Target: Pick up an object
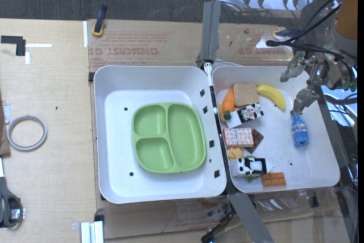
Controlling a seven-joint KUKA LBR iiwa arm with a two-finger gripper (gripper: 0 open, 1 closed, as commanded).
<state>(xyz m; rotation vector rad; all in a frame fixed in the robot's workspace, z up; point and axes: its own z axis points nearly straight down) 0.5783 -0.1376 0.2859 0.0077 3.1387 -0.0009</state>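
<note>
Camera view: blue bottle (299,131) lies lengthwise, cap up-frame.

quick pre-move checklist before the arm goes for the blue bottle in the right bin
1. Gripper above right bin: ok.
2. Fingers hold nothing: ok.
3. Blue bottle lies apart from the other items: ok.
4. Gripper lined up over bottle: cannot tell; it sits just beyond the bottle's top end.
5. Banana lies clear of the bottle: ok.
6. Green plate in left bin, out of the way: ok.
</note>
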